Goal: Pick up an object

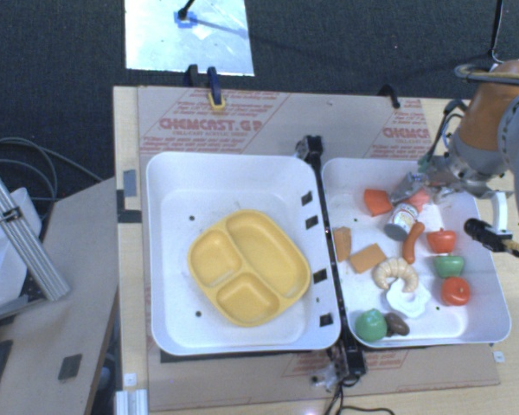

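Observation:
The right bin (493, 322) holds several toy foods. Among them are an orange wedge (378, 201), a small can (402, 221) lying on its side, a sausage (413, 242), a red tomato (441, 240), a green apple (450, 266) and a croissant (395, 272). My gripper (418, 183) hangs low over the back of this bin, just above the can and right of the orange wedge. Nothing can be seen held in it.
A yellow divided plate (248, 268) lies in the left bin (169, 232). Near the right bin's front are a fried egg (408, 301), a green pepper (371, 325), a brown piece (397, 324) and an orange-red fruit (456, 292). A toast slice (368, 258) lies near the divider.

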You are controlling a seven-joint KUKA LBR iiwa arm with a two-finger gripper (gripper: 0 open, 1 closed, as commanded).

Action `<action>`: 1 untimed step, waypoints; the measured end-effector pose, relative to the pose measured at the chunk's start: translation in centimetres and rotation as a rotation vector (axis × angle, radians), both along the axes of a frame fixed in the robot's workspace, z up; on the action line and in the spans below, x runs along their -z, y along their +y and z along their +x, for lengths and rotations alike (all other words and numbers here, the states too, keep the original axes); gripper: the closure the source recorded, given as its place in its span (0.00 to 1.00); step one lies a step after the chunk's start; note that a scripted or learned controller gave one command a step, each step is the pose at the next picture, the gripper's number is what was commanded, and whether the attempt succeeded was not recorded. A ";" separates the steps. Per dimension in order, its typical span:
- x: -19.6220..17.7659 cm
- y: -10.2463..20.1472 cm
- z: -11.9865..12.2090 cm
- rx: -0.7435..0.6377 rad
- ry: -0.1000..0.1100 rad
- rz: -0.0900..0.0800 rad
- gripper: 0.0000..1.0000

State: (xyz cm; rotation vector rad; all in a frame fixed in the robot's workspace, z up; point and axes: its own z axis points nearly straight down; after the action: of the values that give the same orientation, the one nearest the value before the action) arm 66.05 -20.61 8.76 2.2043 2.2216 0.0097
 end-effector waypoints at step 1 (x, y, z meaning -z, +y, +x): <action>-1.2 -0.1 -0.2 0.000 0.003 0.000 1.00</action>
State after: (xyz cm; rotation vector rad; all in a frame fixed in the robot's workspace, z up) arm 65.83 -20.66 9.94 2.2061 2.2230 0.0060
